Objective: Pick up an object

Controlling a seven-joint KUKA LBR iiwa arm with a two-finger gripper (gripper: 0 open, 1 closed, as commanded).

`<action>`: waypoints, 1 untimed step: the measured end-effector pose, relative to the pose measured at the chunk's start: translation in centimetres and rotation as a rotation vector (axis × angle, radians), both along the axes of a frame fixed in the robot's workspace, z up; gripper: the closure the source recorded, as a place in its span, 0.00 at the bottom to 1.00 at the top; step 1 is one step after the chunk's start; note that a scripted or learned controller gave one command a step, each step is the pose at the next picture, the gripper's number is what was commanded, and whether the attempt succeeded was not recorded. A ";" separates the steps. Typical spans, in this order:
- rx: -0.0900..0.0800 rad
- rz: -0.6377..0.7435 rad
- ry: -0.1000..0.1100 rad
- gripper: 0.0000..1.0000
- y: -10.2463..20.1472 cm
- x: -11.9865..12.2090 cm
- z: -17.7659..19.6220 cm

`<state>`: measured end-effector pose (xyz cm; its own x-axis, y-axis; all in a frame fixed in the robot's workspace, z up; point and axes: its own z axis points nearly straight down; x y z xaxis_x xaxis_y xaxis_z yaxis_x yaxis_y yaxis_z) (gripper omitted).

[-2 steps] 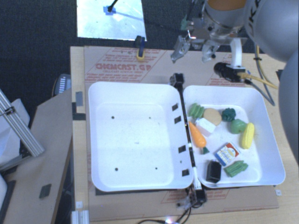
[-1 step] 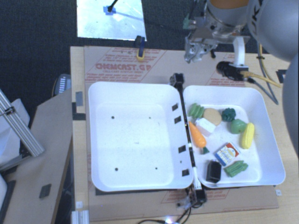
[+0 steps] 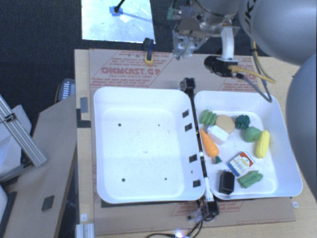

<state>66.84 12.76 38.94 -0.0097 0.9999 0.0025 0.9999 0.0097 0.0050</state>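
Observation:
The right white bin [image 3: 285,133] holds several small objects. Among them are an orange carrot [image 3: 209,144], a white block [image 3: 217,133], a tan round piece [image 3: 225,123], a dark green broccoli [image 3: 242,121], a yellow corn cob [image 3: 262,144], a red, white and blue box [image 3: 240,163], a black block [image 3: 226,182] and a green pod [image 3: 250,178]. My gripper [image 3: 182,46] hangs high over the bench's far edge, behind both bins and well apart from every object. Nothing shows beneath its tip.
The left white bin [image 3: 104,98] sits beside the right one, with a seam of black clips [image 3: 193,143] between them. A yellow and blue clamp [image 3: 148,51] stands on the back of the board. A shiny sheet [image 3: 117,11] lies behind it.

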 end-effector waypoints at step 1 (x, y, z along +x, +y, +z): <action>0.003 0.004 -0.004 1.00 9.5 -0.9 6.8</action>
<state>65.95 22.30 45.70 -0.0136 0.9999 0.0058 0.9999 0.0136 0.0090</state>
